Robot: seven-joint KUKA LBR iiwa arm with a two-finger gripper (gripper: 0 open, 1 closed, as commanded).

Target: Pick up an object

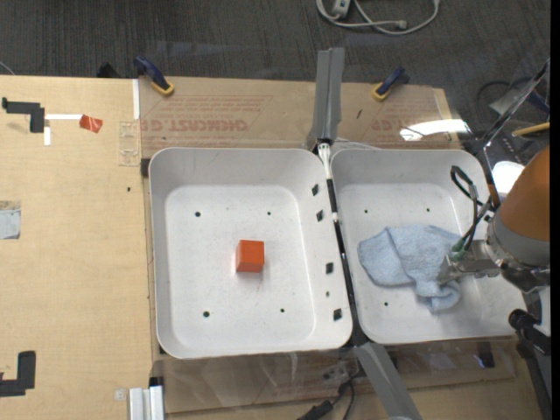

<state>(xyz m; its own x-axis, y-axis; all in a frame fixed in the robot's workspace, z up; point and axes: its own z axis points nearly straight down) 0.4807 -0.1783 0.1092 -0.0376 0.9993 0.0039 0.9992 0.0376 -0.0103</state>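
Bench: flat tan wooden bench, with a brown printed cardboard sheet laid over its far part.
Bins: two shallow white plastic bins side by side, left bin and right bin, rims nearly touching.
Clamps: two blue-and-yellow spring clamps, one at the cardboard's far left edge, one far right.
Marker: small red tag on the wood at left.

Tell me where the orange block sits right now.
The orange block lies alone near the middle of the left bin, well apart from the blue cloth in the right bin.
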